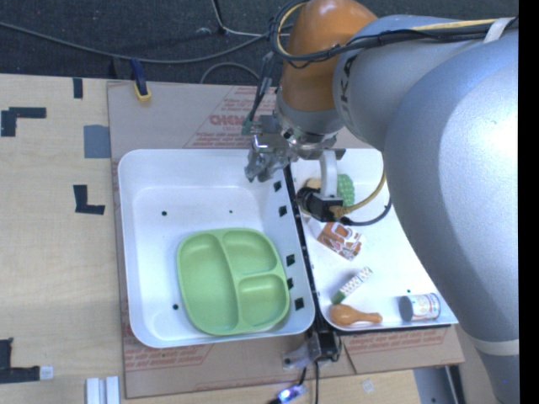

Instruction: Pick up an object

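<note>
I have the gripper (pixel 263 160) hovering over the divider's far end (finger spacing impossible to tell), because the pickable clutter sits at its 4–5 o'clock in the right bin (pixel 381 263): snack packet (pixel 339 238), small can (pixel 418 307).

I log a wooden desk (pixel 50 251), black cables (pixel 101 45) across the top, cardboard sheet (pixel 181 116) under both bins.

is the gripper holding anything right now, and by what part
Cannot be told. The gripper sits at the back of the divider between the two bins, above the left bin, and nothing is visible in it from this angle.
</note>
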You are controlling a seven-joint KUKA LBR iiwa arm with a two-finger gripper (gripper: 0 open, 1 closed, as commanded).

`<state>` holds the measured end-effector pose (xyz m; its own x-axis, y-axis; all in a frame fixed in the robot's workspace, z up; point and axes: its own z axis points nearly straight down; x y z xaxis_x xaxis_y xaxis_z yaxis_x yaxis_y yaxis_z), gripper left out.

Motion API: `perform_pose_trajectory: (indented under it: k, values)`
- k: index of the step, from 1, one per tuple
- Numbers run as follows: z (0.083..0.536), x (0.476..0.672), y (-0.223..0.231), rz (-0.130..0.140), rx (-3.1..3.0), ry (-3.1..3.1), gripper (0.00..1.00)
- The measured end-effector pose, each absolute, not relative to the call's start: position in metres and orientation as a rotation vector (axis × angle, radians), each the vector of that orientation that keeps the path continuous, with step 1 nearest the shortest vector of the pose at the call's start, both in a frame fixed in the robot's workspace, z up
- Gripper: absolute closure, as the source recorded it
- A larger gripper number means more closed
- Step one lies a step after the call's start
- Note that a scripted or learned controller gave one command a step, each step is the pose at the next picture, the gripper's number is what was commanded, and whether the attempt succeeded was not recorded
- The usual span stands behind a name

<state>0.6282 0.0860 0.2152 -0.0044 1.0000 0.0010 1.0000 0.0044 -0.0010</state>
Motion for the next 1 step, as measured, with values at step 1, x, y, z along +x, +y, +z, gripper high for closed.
perform_pose_trajectory:
  k: [1]
  values:
    - [0.2149,0.6279,0.0841,0.002,-2.217,-2.223,0.00]
